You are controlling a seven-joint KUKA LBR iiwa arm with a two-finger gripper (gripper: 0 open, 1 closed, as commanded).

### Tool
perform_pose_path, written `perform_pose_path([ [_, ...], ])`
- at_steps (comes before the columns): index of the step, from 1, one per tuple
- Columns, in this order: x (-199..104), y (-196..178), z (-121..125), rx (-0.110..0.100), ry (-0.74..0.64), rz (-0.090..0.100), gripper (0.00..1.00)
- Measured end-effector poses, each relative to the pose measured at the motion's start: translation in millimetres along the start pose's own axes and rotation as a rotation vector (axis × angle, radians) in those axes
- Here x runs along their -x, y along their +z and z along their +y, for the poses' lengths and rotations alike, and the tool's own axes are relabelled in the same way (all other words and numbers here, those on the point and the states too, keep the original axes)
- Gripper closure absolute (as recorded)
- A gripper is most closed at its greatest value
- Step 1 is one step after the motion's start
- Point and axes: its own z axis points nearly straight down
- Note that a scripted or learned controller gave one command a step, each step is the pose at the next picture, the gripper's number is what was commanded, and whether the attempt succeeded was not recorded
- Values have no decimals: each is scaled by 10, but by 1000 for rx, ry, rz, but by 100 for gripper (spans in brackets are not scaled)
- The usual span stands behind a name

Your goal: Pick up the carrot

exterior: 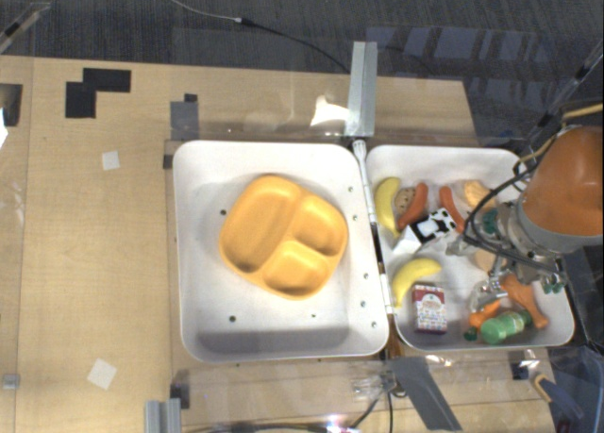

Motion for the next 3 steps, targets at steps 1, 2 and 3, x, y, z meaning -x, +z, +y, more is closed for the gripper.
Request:
perform_pose_path([
  [1, -145, 145, 258, -1, 125, 3, 0],
  [2, -103, 14, 260, -4, 119, -7, 100],
  [3, -38, -104, 49, 5, -230, 10, 100],
])
